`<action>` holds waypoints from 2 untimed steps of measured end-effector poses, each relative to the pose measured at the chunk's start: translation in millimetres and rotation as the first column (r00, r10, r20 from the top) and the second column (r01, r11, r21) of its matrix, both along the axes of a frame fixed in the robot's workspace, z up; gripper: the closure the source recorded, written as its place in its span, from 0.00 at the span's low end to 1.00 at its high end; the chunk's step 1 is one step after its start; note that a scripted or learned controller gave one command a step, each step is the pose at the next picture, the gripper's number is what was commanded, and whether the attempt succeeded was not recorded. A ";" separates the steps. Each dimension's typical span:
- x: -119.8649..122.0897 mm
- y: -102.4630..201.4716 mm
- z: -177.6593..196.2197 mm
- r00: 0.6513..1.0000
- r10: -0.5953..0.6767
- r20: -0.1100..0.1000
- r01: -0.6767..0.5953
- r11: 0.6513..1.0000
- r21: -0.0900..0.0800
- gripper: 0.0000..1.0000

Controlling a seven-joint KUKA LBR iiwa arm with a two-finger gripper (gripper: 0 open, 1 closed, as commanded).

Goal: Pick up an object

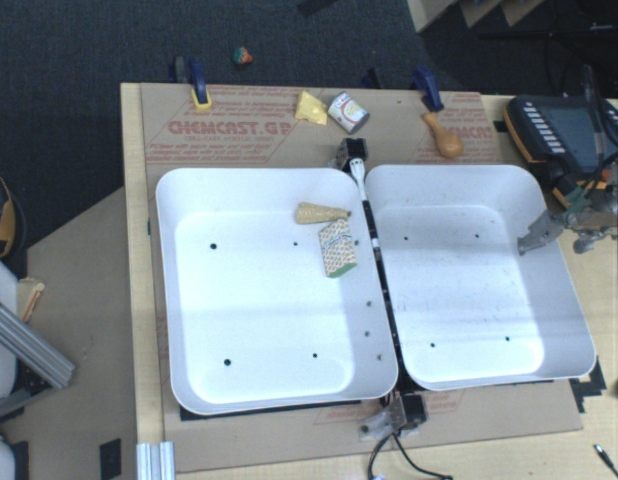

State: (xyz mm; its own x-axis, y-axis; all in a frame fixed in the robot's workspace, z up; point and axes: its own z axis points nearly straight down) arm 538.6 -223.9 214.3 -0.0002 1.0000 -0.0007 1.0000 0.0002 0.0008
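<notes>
We're looking at the robot's working end now, and the gripper (561, 230) is dull grey metal, angular and hard-edged, narrowing to a thin, flat, paler tip. Above that grey part we see a darker, boxy block, almost black. There's a small orange patch on it and a fleck of green just below. We can make out thin dark cables behind it. It's all small and slightly blurred, so we can't read any screws or markings.

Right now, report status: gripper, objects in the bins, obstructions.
Gripper over right bin's right rim, holding nothing visible. Tan piece and patterned packet in left bin, near the divider. No obstruction seen around them.
</notes>
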 end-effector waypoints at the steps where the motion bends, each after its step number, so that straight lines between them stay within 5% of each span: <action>1: 48.7 -0.1 239.0 1.000 0.003 0.021 -0.003 1.000 -0.009 0.00; 2: 24.3 -0.3 328.3 1.000 0.001 0.014 0.000 1.000 -0.006 0.00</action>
